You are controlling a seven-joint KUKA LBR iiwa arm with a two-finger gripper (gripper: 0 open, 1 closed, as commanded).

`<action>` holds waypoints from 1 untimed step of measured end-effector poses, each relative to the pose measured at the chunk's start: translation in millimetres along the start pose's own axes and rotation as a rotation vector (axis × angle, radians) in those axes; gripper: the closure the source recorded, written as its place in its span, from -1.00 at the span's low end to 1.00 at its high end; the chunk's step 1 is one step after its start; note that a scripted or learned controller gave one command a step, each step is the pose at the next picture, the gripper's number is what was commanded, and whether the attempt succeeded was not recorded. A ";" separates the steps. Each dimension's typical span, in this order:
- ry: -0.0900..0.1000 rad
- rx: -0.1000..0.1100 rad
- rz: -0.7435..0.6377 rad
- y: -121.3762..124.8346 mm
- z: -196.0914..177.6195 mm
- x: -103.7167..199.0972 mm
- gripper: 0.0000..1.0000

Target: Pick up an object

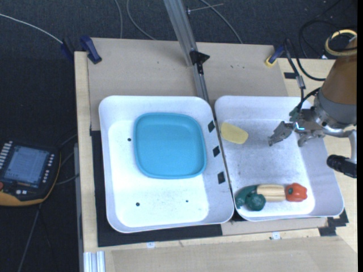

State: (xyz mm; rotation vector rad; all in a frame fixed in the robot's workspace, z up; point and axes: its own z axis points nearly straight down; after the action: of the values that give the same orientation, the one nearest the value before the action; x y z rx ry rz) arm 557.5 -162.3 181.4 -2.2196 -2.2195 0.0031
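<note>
**Operator:** Pincer position first, please. Where is it, and is it holding anything?

**Describer:** Your pincer (290,134) hangs over the right bin (272,157), in the upper right part of that bin. Its two dark fingers are spread apart, with bare bin floor between them and nothing pinched.

**Operator:** What should I go for?

**Describer:** I would choose the yellow object (234,133). It lies alone near the upper left corner of the right bin, well apart from the pincer and close to the bin's left wall. To do it well, you should centre over it, keep the fingers spread, and turn them so neither strikes that wall as you descend.

**Operator:** How does it look?

**Describer:** Pale yellow, rounded, flattish and low, which in my judgement calls for a deep descent. Along the right bin's bottom edge, a green object (250,200), a tan piece (271,192) and a red piece (295,192) crowd together, touching.
</note>
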 end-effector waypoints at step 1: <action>0.000 0.000 0.000 5.3 44.1 2.1 -1.00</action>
State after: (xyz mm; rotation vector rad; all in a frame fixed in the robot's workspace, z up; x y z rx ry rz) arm 562.6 -160.2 137.3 -2.2186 -2.2195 0.0030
